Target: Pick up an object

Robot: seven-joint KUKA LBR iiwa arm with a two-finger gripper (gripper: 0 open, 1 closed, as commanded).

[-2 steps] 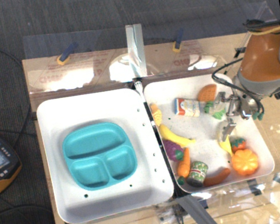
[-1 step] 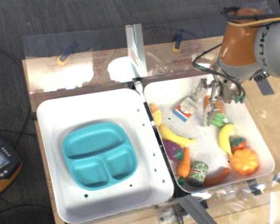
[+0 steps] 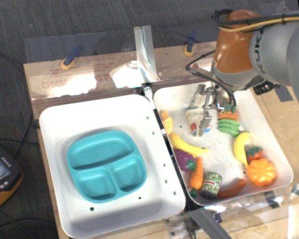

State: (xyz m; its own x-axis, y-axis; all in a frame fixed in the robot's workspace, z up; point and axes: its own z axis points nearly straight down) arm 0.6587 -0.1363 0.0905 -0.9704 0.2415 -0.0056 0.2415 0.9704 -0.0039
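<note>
we look down on two white bins set side by side on a bench; the left bin point(image 3: 59, 160) carries a teal divided tray point(image 3: 107, 164) near its middle, and the right bin point(image 3: 273, 140) carries a scatter of toy foods. the arm point(image 3: 263, 50) enters at the right bin's far right corner, and the gripper point(image 3: 203, 125) hangs over the far half of that bin, pointing down at bare floor between the pieces. we see its pale fingers point(image 3: 195, 119) standing a little apart with nothing between them, so we judge the jaws open and unloaded. candidate objects lie around it: a green ridged piece point(image 3: 229, 126) just to its right, a long yellow banana point(image 3: 187, 145) just toward the near side, a purple eggplant point(image 3: 187, 162) by the bin's left wall, an orange carrot point(image 3: 196, 174), a small printed can point(image 3: 210, 182) and a brown sausage point(image 3: 230, 189) along the near edge, a second banana point(image 3: 240, 147) and an orange pumpkin point(image 3: 260, 171) toward the near right corner. all rest on the bin floor. we judge the task at its approach stage: no object is yet gripped or lifted, and closing, securing and raising are all left to do
</note>
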